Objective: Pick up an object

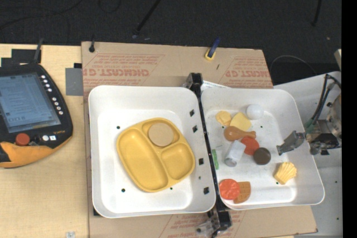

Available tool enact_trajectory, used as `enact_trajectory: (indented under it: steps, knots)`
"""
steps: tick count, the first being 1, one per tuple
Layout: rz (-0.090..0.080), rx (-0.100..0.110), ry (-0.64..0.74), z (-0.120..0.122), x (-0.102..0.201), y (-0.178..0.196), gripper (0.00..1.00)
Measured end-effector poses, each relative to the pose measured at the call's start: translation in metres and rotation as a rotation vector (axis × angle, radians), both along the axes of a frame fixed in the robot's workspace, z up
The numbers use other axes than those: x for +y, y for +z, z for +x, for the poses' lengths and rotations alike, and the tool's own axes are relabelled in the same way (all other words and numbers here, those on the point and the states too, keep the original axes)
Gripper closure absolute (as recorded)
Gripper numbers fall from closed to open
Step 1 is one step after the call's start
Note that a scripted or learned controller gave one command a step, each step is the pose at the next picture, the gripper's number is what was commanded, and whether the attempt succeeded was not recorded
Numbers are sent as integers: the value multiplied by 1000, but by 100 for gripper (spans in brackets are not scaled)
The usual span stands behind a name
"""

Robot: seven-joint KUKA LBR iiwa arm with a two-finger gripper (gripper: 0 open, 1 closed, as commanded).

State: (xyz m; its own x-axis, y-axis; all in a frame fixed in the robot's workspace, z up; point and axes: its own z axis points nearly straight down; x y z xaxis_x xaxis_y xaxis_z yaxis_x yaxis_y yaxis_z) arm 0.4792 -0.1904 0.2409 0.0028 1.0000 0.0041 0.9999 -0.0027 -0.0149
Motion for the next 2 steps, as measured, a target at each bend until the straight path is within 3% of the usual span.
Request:
enact_trajectory:
  steps: [1,2]
  knots:
    - [-3,-12,2,2,0,6,0]
    - [-1,-8,4,7,-5,-53,0]
